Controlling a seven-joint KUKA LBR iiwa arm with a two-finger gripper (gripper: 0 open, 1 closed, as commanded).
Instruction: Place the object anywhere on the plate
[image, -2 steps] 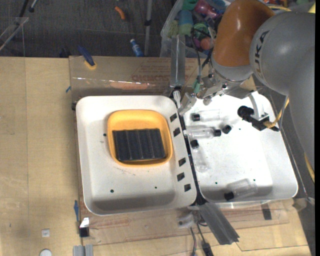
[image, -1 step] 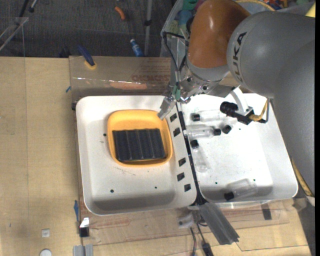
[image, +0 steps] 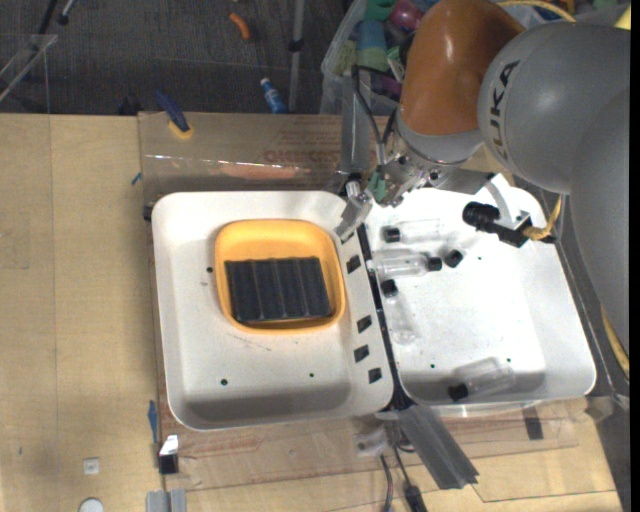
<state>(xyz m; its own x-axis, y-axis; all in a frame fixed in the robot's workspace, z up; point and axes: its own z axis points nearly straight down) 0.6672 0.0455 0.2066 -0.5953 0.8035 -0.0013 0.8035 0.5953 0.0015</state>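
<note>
A yellow-orange square plate (image: 232, 245) sits in the left bin (image: 190, 340). A black ribbed rectangular object (image: 278, 288) lies flat in the middle of it. My gripper (image: 353, 212) hangs over the top of the divider between the bins, just past the plate's far right corner and apart from the black object. The orange-banded wrist rises behind it to the right.
The right bin (image: 520, 300) holds several clear tubes with black caps: two near its far left (image: 410, 233) (image: 405, 265), one at the front (image: 480, 378). Black tabs (image: 362, 325) line the divider. The arm covers the right bin's far right corner.
</note>
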